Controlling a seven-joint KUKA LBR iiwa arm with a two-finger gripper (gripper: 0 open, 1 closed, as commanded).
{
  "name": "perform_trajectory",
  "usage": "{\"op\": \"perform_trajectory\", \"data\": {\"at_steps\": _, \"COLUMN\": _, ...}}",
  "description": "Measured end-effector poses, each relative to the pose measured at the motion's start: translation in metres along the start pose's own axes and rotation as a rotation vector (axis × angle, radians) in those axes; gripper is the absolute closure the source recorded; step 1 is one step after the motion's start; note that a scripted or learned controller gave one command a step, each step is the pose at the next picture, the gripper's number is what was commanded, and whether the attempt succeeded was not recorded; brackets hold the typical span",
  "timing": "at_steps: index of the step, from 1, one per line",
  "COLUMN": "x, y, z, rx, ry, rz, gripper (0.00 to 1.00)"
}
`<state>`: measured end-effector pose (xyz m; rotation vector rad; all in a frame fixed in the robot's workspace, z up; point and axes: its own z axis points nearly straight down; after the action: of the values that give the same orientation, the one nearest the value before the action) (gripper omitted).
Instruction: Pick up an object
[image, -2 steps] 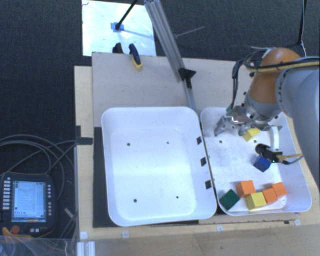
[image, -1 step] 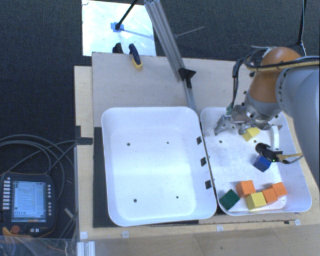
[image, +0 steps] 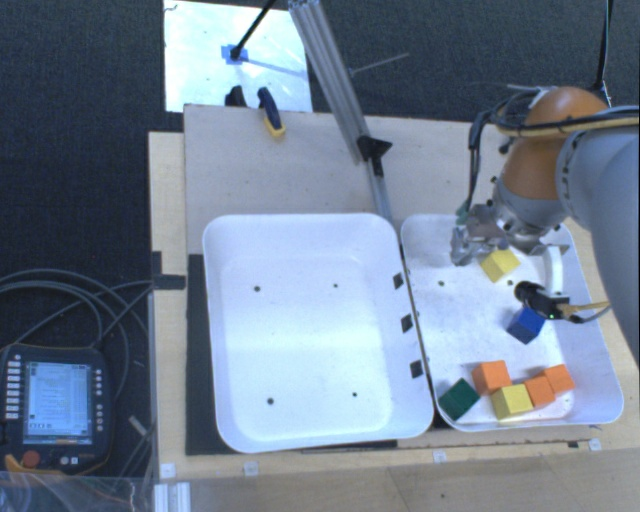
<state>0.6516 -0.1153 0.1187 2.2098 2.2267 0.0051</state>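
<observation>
Blocks (image: 513, 400) in rt bin (image: 455, 320), bench (image: 300, 170) on carpet (image: 80, 150)

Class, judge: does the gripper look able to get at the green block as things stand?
Probably yes: nothing lies on the green block, and the gripper hovers over the same bin. The wall and an orange block close beside it may crowd the grasp.

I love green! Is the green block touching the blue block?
No, the green block lies in the bin's corner, apart from the blue block.
</observation>
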Motion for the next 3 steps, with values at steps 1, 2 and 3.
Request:
{"op": "perform_trajectory", "data": {"at_steps": 1, "x": -0.010, "y": 0.000, "z": -0.053, "rx": -0.002, "ry": -0.001, "rz": 0.005, "gripper": 1.00}}
{"op": "perform_trajectory", "data": {"at_steps": 2, "x": -0.016, "y": -0.005, "z": -0.114, "rx": -0.004, "ry": -0.001, "rz": 0.005, "gripper": 1.00}}
{"op": "perform_trajectory", "data": {"at_steps": 3, "x": -0.013, "y": -0.003, "z": -0.159, "rx": -0.003, "ry": 0.000, "rz": 0.002, "gripper": 1.00}}
